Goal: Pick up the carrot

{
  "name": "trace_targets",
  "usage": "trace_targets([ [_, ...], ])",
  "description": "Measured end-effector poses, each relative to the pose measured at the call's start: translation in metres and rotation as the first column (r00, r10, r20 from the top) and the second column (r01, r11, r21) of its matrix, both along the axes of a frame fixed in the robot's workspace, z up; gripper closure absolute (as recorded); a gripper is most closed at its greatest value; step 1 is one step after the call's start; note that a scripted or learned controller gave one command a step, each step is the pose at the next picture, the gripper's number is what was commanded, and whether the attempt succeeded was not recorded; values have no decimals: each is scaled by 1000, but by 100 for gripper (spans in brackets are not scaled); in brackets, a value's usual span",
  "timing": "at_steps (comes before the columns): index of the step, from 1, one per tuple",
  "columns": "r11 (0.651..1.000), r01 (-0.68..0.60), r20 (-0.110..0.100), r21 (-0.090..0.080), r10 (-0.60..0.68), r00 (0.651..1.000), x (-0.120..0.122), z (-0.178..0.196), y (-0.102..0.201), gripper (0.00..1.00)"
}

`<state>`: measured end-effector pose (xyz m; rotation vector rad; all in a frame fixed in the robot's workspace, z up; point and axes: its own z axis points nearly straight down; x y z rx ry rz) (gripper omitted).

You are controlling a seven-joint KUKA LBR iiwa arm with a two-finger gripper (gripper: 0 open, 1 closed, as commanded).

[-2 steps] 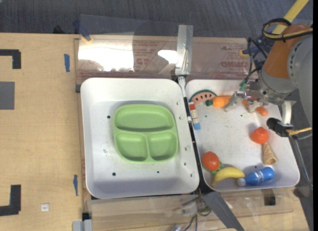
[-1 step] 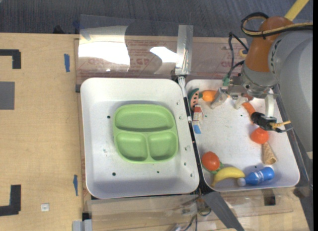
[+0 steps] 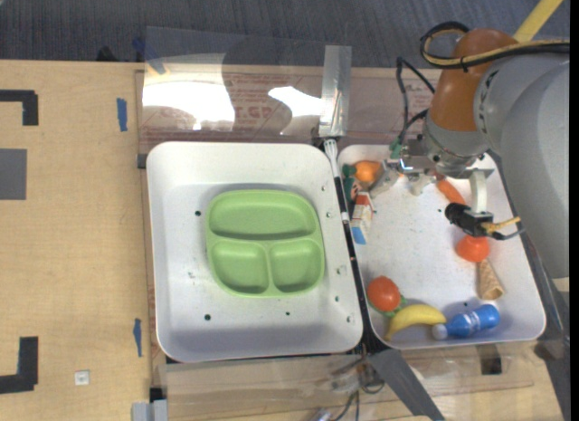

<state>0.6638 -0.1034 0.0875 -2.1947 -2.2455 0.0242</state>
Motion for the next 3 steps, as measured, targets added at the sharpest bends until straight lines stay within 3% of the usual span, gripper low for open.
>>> trace_targets([
  [1,948,319,-26,-2,-319,947,-5,1,4,0],
  [2,783,622,-33,-20,-622,782,-8,0,5,0],
  [3,784,620,0,-3,-620,784,-1,13,7,100],
])
